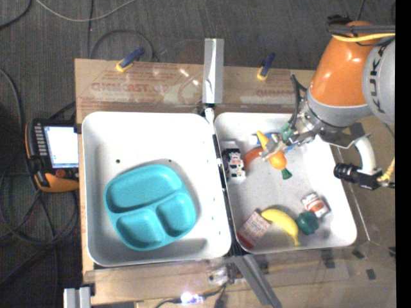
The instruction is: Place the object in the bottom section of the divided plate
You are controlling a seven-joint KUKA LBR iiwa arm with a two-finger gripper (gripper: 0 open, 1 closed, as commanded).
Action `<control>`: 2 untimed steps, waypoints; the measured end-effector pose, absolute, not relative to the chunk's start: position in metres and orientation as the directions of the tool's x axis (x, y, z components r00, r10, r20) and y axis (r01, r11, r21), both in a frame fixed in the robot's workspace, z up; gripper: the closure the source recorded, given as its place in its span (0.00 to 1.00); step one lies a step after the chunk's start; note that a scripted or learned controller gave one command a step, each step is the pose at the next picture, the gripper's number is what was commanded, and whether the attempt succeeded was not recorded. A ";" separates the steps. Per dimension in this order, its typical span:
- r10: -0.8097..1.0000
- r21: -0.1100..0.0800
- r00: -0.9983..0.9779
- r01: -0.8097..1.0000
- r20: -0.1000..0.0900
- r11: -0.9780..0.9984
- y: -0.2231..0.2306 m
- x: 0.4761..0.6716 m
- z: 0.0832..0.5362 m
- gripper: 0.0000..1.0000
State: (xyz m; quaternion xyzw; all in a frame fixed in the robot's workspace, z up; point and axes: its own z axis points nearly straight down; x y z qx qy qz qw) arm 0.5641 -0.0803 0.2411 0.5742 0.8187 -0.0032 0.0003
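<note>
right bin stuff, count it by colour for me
Yellow: 1, the banana
Orange: 1, the carrot toy
Green: 1, the round green toy
Red and white: 2, the packet and the small can
Black and white: 1, the little car
Mixed colours: 1, the toy under the arm
Total: 7

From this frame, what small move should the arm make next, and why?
Probably lower the gripper onto the carrot toy in the right bin. It sits just above that cluster, and the teal plate in the left bin holds nothing yet.
</note>
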 end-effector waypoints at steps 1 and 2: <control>0.912 -0.005 -0.409 0.912 0.002 0.409 0.010 0.565 0.212 1.00; 0.976 -0.005 -0.217 0.976 0.000 0.217 0.114 0.546 0.233 1.00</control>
